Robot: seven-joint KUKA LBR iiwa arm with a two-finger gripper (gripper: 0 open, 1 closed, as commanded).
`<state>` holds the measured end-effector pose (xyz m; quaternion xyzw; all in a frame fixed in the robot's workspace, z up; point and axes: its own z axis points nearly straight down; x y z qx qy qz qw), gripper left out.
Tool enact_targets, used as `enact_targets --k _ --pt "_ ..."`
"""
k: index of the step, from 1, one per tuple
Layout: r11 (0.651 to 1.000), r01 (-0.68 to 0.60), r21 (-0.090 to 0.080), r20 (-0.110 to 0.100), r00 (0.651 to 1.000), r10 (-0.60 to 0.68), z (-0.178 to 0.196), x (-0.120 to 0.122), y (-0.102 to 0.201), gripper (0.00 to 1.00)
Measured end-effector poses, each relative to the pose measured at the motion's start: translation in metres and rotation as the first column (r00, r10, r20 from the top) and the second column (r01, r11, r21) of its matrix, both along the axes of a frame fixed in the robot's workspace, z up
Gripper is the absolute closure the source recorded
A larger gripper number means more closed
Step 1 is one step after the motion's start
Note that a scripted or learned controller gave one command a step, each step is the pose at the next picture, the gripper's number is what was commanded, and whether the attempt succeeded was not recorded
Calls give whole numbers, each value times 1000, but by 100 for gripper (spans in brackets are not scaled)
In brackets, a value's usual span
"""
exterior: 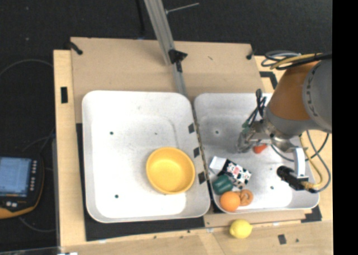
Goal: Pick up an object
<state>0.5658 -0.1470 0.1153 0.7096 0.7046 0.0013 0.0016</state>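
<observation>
- Pincer (246, 143) hangs low over the middle of the right bin (224, 108), at the end of the grey arm (291, 108) that reaches in across that bin's right edge. From this angle I cannot tell whether it is open or closed, nor whether it has hold of anything.
- A small red piece (259, 149) lies on the bin floor just beside the pincer, on the side toward the bin's right edge (too small to name, and I cannot tell whether the two touch).
- The other loose things crowd the right bin's lower-left corner, apart from the pincer.
- A white block (217, 164) sits by the bin's left wall, with a black-and-white patterned box (239, 174) just beside it, toward the bin's middle.
- A dark green thing (222, 183) lies below those two, close against both.
- An orange ball (229, 201) rests at the bin's lower edge, and a brownish-orange lump (246, 196) touches it on the right.
- A yellow bowl (170, 170) stands upright in the left bin (112, 119), toward its lower-right corner and near the wall it shares with the right bin.
- A lemon (240, 228) lies on the bench (112, 52) outside both bins, just past the right bin's lower edge.
</observation>
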Motion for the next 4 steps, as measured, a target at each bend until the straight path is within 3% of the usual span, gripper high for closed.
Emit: enact_targets --k 2,3,4 --pt "1000 -9 -2 5 1000 9 108 0 -8 100" --pt "1000 -10 0 0 1000 10 127 1 -9 100" --pt "1000 -14 2 -4 1000 14 117 12 43 100"
